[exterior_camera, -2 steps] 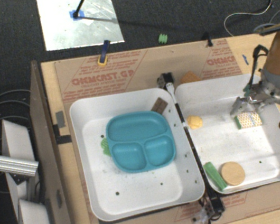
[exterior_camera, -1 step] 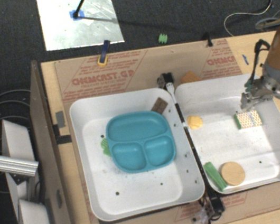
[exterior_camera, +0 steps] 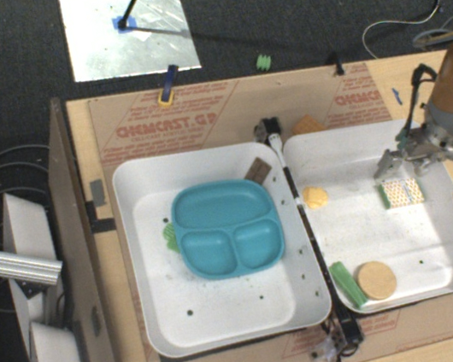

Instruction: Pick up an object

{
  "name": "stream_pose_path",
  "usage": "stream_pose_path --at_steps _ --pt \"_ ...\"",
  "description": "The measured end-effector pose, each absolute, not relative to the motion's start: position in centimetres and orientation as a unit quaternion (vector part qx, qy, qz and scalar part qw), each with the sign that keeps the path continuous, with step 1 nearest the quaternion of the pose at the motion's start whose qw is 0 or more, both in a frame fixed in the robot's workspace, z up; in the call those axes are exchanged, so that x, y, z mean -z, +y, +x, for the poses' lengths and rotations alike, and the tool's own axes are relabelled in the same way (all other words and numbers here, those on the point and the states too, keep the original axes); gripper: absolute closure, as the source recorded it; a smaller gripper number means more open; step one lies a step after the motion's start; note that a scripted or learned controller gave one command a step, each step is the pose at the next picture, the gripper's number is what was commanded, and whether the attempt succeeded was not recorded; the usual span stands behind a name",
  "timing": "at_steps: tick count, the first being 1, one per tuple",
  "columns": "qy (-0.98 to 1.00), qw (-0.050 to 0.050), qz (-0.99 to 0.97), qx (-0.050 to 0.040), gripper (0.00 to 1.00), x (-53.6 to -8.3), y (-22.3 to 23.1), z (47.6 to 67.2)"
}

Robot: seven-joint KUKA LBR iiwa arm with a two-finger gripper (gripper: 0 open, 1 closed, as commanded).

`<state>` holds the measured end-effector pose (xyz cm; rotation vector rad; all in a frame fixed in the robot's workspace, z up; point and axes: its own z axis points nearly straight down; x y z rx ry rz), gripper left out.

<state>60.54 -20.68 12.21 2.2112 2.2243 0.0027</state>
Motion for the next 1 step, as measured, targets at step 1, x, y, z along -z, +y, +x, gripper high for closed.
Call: stream_pose_path --at_steps 1 --pt "0.708 0.001 0.707 0.0001 0.0 -10.27 -20.63 59.49"
